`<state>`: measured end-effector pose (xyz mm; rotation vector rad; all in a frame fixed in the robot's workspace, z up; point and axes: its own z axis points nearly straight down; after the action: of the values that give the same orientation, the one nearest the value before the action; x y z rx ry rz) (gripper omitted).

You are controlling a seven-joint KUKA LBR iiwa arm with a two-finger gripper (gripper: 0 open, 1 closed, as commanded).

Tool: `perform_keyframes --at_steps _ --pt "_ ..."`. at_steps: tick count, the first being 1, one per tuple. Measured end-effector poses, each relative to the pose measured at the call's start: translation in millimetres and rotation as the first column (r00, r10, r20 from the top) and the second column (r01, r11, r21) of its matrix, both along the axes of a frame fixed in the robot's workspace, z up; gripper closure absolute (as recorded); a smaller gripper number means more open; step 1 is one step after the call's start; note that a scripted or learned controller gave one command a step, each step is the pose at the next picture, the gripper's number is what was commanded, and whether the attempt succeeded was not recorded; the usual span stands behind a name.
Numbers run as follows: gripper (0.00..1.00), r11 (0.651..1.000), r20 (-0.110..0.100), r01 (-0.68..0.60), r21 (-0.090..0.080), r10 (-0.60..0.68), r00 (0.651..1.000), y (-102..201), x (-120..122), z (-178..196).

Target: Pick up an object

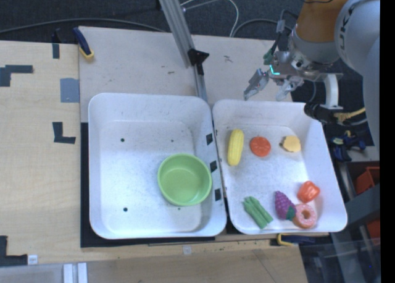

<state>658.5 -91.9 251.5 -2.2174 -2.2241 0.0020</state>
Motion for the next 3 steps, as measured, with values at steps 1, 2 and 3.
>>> perform_keyframes --at_steps 1,2,3 --pt "0.00 1.000 -0.006 0.000 0.000 0.000 1.000 3 5 -63" --pt "0.00 1.000 -0.004 0.001 -0.001 -0.001 1.000 1 7 -107" --pt "0.00 1.000 -0.005 0.001 -0.001 -0.001 1.000 2 5 -162"
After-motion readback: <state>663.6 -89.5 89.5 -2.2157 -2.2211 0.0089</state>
